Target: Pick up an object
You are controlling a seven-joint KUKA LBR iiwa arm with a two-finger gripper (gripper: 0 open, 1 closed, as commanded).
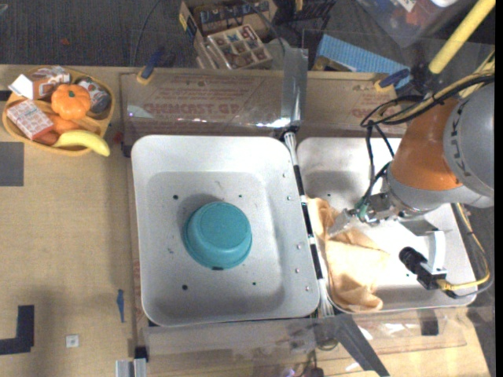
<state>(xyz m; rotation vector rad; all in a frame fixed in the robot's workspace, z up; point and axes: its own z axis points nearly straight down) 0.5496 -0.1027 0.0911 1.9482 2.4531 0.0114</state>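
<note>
Camera view:
Cloth [352, 261]: yellow, crumpled in the right bin [338, 171], against its left wall.
Tool [354, 217]: low over the cloth's upper edge; grip state cannot tell.
Handling: probably light, limp; pinch a raised fold.
Bowl [218, 235]: teal, upside down, left bin [157, 163].

Grey rounded arm [476, 144], orange band above the wrist (black cables looping alongside)
</note>
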